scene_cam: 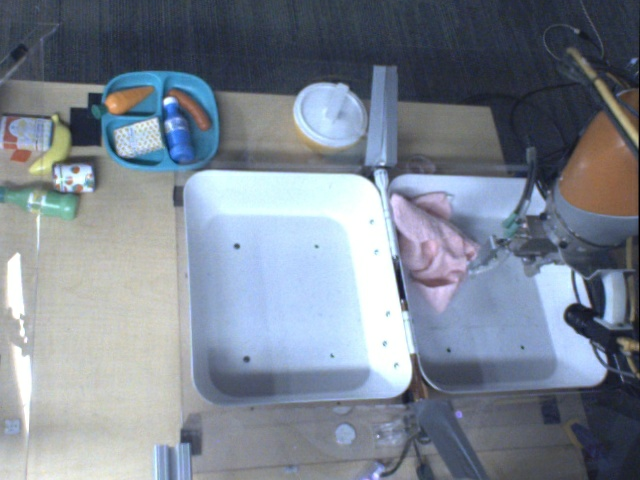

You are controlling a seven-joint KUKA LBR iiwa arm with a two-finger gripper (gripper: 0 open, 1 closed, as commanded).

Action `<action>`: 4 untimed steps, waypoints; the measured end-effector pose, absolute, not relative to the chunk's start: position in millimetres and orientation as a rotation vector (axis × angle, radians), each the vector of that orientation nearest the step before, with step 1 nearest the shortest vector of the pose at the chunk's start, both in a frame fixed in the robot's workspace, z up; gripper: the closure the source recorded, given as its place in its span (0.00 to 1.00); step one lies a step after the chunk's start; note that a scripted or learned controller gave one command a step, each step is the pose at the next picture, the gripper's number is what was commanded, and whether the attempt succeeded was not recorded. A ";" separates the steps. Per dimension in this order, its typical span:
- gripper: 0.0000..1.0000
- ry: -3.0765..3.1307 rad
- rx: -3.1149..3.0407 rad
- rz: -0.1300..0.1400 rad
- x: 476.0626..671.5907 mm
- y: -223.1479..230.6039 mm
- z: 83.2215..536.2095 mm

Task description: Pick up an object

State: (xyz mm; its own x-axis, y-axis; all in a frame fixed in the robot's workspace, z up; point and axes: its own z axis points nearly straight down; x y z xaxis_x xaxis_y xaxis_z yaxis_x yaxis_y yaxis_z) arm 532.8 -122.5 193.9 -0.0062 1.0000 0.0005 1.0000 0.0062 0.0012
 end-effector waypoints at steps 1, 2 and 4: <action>0.00 2.450 1.958 0.005 585.2 -116.1 94.9; 0.00 2.494 1.898 0.007 647.7 -118.0 88.1; 1.00 2.677 1.632 0.005 670.2 -56.4 186.4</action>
